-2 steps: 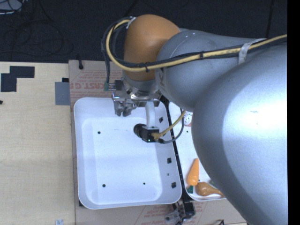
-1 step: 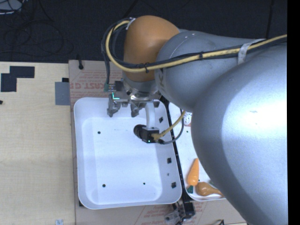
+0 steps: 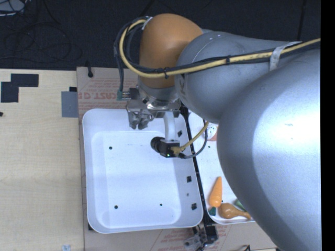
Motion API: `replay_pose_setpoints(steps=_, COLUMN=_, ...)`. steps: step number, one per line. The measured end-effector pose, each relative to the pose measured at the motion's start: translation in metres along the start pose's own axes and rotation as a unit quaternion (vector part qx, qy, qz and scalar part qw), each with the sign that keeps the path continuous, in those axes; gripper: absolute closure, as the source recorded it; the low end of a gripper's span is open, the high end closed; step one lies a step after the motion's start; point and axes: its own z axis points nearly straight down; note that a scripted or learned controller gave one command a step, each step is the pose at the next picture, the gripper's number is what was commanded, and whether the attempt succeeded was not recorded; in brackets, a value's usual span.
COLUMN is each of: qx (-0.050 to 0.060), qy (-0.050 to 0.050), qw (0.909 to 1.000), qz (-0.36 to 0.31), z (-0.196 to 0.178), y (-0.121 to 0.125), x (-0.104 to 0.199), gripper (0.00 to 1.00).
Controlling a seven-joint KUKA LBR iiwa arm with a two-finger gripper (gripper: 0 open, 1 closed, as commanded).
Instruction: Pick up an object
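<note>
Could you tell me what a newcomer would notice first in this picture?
The huge grey arm fills the right side, its orange band bulging above the wrist at top centre. Below it the gripper hangs over the far edge of the left white bin. An orange carrot-like toy lies in the right bin.

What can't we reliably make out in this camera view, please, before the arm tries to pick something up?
- Right bin: mostly covered by the grey arm; what else lies in it is hidden.
- Orange carrot-like object and tan object: the tan one is partly cut off by the arm; its identity is unclear.
- Pincer: small and dark under the orange band; finger state unreadable.
</note>
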Motion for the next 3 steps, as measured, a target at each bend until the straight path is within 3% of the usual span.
replay_pose_setpoints(steps=1, qx=-0.001, qy=0.001, qw=1.0000, qz=0.000, z=0.033, y=0.013, x=0.055, gripper=1.00)
replay_pose_setpoints(steps=2, qx=-0.004, qy=0.002, qw=1.0000, qz=0.002, z=-0.036, y=0.015, x=0.056, gripper=1.00)
replay_pose_setpoints(steps=3, qx=-0.006, qy=0.002, qw=1.0000, qz=0.001, z=-0.129, y=0.001, x=0.057, gripper=1.00)
